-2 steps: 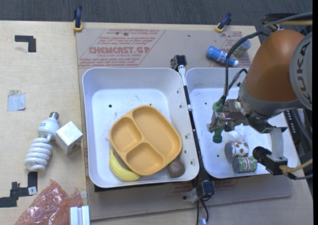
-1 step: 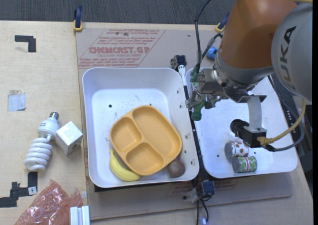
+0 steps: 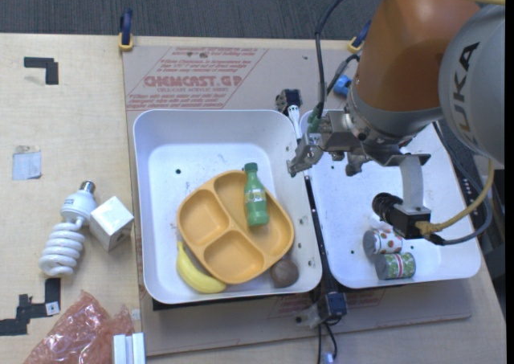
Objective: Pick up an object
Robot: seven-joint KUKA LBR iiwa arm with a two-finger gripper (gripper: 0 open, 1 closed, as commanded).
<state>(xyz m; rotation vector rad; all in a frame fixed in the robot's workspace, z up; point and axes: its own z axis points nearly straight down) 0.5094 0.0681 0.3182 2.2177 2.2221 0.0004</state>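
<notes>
A small green bottle (image 3: 255,196) lies on a yellow divided plate (image 3: 233,230) in the left bin. A banana (image 3: 195,272) and a brown round object (image 3: 283,274) lie beside the plate. A spotted cup (image 3: 383,239) and a green can (image 3: 396,265) rest in the right bin.

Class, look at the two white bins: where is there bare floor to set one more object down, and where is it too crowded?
Left bin: the floor is bare along the far wall, above the yellow divided plate. Its near half is crowded by the plate, green bottle, banana and a brown object. Right bin: bare patch left of the two cups; the arm overhangs the far part.

Robotics lab: KUKA arm (image 3: 434,57), clamped bench board (image 3: 193,81), white bins (image 3: 148,194).
</notes>
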